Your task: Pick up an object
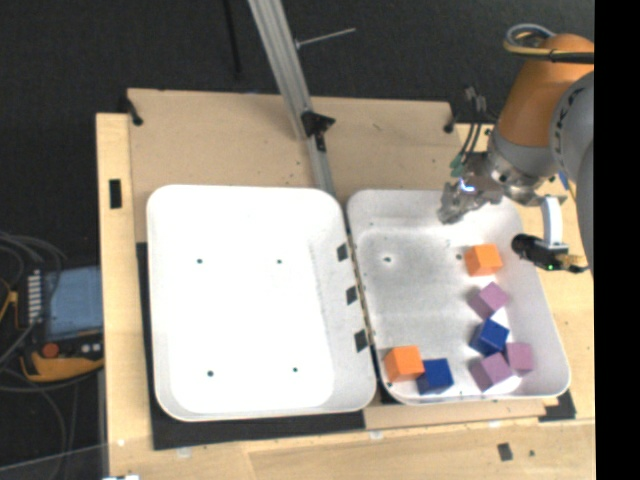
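Blue and orange show first for me, at the near edge of the right bin: a blue cube sits against the bin's near wall, with an orange cube touching it on the side toward the bin's left wall. In the bin's near right corner I see two purple blocks, one closer to the near wall and the other just beside it toward the right wall. A second blue cube lies just behind them, deeper into the bin, and a third purple block rests a little farther in along the same right side. Another orange cube stands alone past the bin's middle, apart from the rest.

Toward the bin's far right corner, the gripper hangs over the bin floor, near that orange cube but not touching it. I see nothing held in it, and I cannot tell whether it is open or closed. The grey and orange arm rises behind it, beyond the bin's far right corner.
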Available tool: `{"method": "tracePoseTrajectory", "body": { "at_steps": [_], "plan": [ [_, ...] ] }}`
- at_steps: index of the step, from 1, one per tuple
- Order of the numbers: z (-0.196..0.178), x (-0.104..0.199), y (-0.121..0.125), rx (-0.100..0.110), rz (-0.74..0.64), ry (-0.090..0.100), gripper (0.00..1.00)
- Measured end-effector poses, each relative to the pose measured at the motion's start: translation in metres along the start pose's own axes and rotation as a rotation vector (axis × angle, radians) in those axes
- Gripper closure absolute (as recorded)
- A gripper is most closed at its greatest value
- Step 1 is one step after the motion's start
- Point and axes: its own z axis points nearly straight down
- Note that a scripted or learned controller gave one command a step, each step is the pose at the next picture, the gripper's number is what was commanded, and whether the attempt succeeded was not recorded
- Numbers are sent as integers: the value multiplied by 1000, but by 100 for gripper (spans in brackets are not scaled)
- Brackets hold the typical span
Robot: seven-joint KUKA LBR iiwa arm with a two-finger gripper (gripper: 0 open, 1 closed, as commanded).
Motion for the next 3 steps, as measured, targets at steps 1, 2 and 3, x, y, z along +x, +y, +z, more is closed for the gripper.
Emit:
{"method": "tracePoseTrajectory", "body": {
  "at_steps": [1,2,3],
  "plan": [
    [-62,4,-3,-2,-4,0,100],
    [-63,3,-3,4,-5,0,100],
    [-61,40,-22,7,-5,2,100]
  ]
}}
